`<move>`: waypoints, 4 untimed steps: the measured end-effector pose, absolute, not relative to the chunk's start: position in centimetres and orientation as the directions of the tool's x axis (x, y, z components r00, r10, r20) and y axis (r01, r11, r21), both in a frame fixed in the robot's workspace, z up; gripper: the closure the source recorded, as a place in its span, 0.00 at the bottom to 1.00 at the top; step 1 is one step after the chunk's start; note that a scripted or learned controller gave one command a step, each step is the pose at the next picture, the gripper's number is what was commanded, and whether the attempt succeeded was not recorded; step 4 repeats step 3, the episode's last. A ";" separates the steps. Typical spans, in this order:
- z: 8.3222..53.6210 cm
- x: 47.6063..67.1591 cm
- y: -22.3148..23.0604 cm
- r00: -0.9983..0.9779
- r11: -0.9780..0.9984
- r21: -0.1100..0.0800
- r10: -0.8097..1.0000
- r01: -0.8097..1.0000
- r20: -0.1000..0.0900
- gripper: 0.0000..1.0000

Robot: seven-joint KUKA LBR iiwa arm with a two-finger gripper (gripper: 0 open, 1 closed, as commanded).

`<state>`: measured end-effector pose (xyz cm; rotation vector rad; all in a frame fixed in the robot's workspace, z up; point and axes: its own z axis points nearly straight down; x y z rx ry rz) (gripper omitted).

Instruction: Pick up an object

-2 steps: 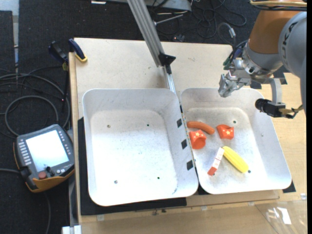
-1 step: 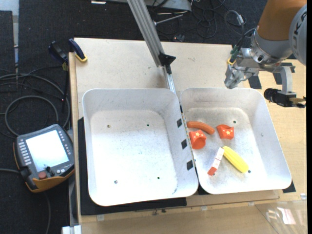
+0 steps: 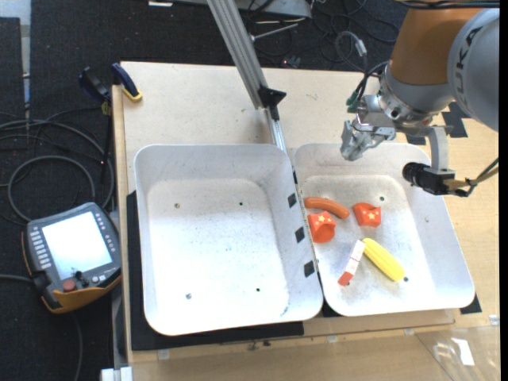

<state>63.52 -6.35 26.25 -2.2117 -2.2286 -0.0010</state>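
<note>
Arm comes in from upper right; orange band and grey wrist sit above the far edge of the right bin [image 3: 444, 236]. Claw [image 3: 355, 145] hangs over that bin's far-left corner, above the rim, clear of everything inside. Can't tell whether it's open or closed from this angle; nothing visible between the tips.

All objects are in the right bin, clustered in its left-centre part:
- orange carrot-shaped piece [image 3: 326, 205], lying across, nearest the claw but well apart from it
- red-orange chunk [image 3: 321, 227] just below the carrot, close to the divider side
- second red-orange chunk [image 3: 367, 213] to the right of the carrot
- yellow corn-like piece [image 3: 384, 260], lying diagonally toward the near side
- white stick with a red end [image 3: 351, 263], just beside the corn on its left, tilted; contact unclear

Left bin [image 3: 159, 173] shows bare white floor with speckles.

Off the counter [image 3: 190, 101]: teach pendant [image 3: 71, 252] on the floor at left, cables around it. A slanted aluminium rail [image 3: 238, 42] runs down to the gap between the bins.
</note>
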 end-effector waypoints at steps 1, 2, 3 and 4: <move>24.6 61.6 -1.8 -0.007 0.007 -0.004 1.000 1.000 0.002 1.00; 23.1 59.4 3.2 -0.008 0.008 -0.004 1.000 1.000 0.002 1.00; 22.3 56.7 8.4 -0.009 0.009 -0.004 1.000 1.000 0.002 1.00; 22.3 56.7 8.4 -0.009 0.009 -0.004 1.000 1.000 0.002 1.00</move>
